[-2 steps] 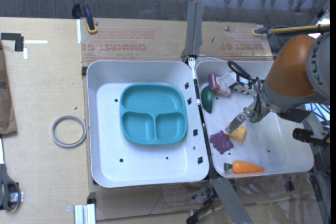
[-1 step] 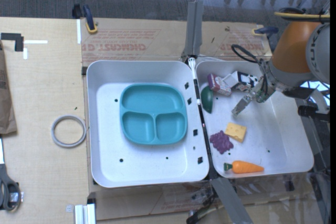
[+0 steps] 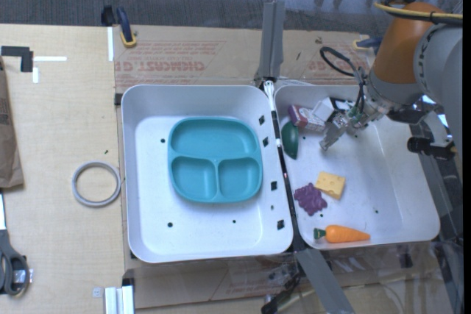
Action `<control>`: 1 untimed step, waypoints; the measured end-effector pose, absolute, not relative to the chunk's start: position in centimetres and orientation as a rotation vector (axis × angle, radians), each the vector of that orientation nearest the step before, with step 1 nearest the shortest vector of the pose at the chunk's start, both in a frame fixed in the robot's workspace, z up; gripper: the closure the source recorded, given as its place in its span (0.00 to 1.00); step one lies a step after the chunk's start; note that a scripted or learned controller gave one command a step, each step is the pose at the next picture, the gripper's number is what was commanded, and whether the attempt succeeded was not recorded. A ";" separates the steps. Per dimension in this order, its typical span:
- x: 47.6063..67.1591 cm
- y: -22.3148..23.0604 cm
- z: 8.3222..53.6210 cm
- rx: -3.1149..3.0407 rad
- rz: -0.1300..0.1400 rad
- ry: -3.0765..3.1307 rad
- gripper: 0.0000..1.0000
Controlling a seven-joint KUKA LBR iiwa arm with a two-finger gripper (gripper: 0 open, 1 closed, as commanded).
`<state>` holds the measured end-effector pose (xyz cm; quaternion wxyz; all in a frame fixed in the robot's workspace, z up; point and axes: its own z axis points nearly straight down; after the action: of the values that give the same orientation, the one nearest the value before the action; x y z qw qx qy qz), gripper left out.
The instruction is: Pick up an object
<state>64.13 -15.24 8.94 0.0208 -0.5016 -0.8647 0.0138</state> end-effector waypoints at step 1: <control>60.9 -10.1 9.2 -1.584 0.000 -2.714 0.00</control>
<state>60.89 -10.09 9.23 -0.0006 -0.5040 -0.8637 0.0000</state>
